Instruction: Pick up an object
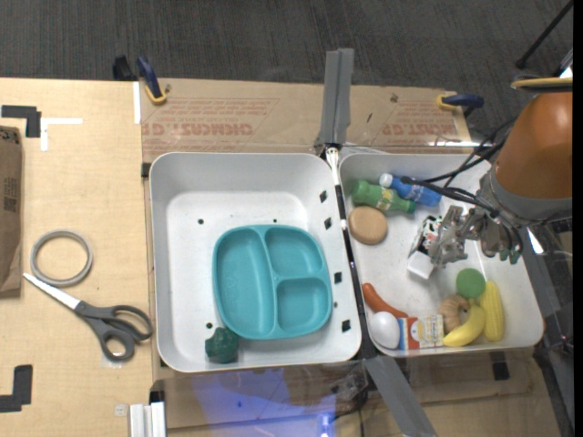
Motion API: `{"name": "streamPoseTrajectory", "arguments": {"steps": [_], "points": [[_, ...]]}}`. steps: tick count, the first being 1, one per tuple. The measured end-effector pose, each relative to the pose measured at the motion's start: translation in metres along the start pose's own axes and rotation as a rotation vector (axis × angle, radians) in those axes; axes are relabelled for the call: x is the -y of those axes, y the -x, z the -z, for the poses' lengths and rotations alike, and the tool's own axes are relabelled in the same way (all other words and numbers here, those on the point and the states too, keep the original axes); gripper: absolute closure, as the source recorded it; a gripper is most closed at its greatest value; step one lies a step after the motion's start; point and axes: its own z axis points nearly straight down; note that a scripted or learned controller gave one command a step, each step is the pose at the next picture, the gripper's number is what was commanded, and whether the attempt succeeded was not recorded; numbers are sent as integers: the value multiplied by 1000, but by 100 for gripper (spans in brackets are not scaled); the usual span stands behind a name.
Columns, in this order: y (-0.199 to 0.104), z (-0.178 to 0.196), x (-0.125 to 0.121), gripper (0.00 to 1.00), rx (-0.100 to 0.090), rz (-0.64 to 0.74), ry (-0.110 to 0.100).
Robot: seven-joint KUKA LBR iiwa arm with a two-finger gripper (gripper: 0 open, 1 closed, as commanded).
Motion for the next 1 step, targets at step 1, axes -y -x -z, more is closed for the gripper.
{"name": "streamPoseTrajectory", "arguments": {"steps": [1], "points": [[0,0,0,0,0,0,0]]}}
